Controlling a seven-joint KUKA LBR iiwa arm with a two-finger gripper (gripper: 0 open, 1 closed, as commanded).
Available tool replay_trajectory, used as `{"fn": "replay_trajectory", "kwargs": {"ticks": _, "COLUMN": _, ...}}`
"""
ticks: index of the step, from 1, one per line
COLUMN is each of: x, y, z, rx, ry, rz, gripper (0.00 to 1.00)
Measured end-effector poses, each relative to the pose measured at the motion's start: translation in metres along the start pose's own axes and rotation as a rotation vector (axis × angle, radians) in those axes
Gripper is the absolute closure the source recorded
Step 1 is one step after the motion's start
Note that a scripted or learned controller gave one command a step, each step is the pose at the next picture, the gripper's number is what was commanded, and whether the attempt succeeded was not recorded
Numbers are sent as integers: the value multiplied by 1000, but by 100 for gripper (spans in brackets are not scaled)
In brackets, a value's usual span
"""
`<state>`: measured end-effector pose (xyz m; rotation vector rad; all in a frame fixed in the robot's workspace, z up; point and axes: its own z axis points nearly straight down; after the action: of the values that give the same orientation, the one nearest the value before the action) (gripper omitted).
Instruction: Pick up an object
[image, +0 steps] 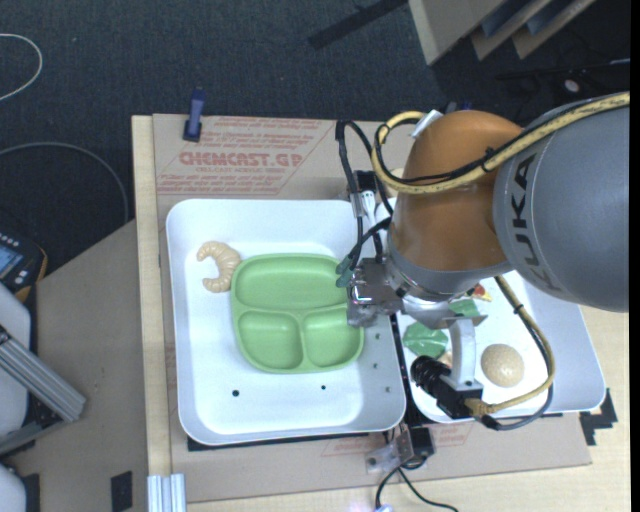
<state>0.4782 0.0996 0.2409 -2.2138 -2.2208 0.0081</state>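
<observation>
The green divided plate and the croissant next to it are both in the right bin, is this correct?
Not quite. The camera view shows the green divided plate and the croissant next to it in the left bin, not the right one.

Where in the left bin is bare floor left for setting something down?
Left bin: a bare strip along the near edge, below the green divided plate, and a band along the far wall above the croissant. The right side is crowded: the arm hangs over the plate's right edge.
</observation>
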Motion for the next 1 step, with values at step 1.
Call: {"fn": "replay_trajectory", "kwargs": {"ticks": 1, "x": -13, "y": 12, "z": 45, "rx": -1, "ry": -1, "rz": 6, "gripper": 100}}
